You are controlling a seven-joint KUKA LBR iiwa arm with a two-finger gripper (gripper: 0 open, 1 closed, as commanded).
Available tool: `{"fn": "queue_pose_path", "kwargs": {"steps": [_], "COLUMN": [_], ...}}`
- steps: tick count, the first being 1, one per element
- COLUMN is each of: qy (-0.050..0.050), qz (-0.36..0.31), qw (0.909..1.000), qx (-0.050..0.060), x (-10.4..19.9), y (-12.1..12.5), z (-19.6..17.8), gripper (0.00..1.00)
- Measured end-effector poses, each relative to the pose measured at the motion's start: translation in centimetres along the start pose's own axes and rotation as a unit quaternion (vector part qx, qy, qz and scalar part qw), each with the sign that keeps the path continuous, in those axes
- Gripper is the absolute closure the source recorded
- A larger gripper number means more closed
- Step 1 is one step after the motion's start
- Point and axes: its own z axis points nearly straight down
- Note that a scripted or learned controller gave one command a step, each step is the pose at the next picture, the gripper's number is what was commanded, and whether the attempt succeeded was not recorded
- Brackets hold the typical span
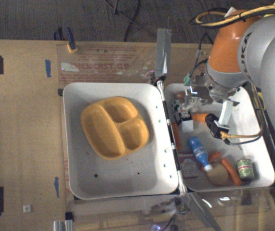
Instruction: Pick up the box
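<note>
Since my end effector (188, 110) hangs over the small white box (187, 125), I'd descend straight. Its grip state I cannot tell.

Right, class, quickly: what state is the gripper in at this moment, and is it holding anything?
Gripper: low over the upper left part of the right bin; open or shut cannot be told, and no held object can be made out.

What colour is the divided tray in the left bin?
Yellow-orange divided tray, clearest in the camera view.
</note>
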Motion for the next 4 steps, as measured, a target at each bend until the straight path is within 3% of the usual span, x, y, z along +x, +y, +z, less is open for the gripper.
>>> {"fn": "queue_pose_path", "kwargs": {"steps": [1,2,3,4], "qy": [-0.001,-0.001,0.0,0.001], "qz": [-0.003,-0.003,0.056,0.005], "qw": [1.0,1.0,0.9984,1.0], "qx": [0.001,0.002,0.002,0.002], "x": [0.2,0.2,-4.5,0.2], "y": [0.0,0.0,-8.1,-12.2], "z": [-0.8,-0.7,0.1,-0.3], "gripper": [1.0,0.0,0.0,0.0]}}
